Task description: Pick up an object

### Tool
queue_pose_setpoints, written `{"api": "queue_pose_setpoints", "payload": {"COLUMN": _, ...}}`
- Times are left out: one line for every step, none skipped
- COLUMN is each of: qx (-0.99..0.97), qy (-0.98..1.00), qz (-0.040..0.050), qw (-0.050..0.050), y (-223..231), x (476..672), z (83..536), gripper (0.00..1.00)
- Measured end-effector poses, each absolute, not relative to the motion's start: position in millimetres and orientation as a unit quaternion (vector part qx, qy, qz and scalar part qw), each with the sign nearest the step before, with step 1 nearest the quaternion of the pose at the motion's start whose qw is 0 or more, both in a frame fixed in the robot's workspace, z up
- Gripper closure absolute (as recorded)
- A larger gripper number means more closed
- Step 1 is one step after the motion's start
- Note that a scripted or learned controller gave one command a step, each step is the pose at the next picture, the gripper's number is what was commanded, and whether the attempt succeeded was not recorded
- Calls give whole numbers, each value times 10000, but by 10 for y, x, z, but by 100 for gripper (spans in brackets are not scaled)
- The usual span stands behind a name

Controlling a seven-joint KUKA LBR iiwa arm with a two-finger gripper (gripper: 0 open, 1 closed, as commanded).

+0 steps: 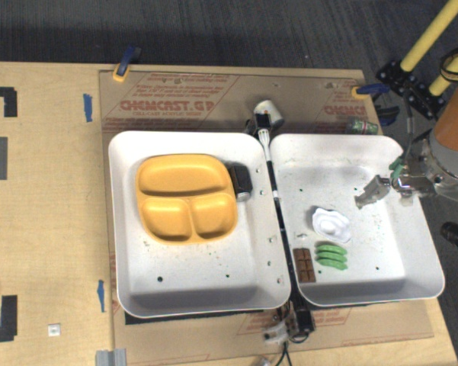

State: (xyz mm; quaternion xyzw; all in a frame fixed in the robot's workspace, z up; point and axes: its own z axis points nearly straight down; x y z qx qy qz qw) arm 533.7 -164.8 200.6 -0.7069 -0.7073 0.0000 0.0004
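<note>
In the right bin lie a white crumpled object, a green ridged piece and a brown chocolate-bar piece. The left bin holds a yellow divided tray with a small black object at its right side. My gripper hangs over the right bin's upper right part, up and to the right of the white object, with nothing seen between its fingers.
A black and white clamp fixture stands at the far end of the seam between the bins. A yellow pole and black rig sit at the back right. Blue clamps hold the cardboard sheet.
</note>
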Motion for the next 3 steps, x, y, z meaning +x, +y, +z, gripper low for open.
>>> {"api": "queue_pose_setpoints", "payload": {"qx": -6941, "qy": -7199, "qz": -2, "qw": 5, "y": -1097, "x": 5200, "z": 879, "gripper": 0}}
{"api": "queue_pose_setpoints", "payload": {"qx": -7403, "qy": -6722, "qz": -17, "qw": -17, "y": -987, "x": 5702, "z": 865, "gripper": 0}}
{"api": "queue_pose_setpoints", "payload": {"qx": -6547, "qy": -7559, "qz": -16, "qw": -32, "y": -1006, "x": 5780, "z": 865, "gripper": 0}}
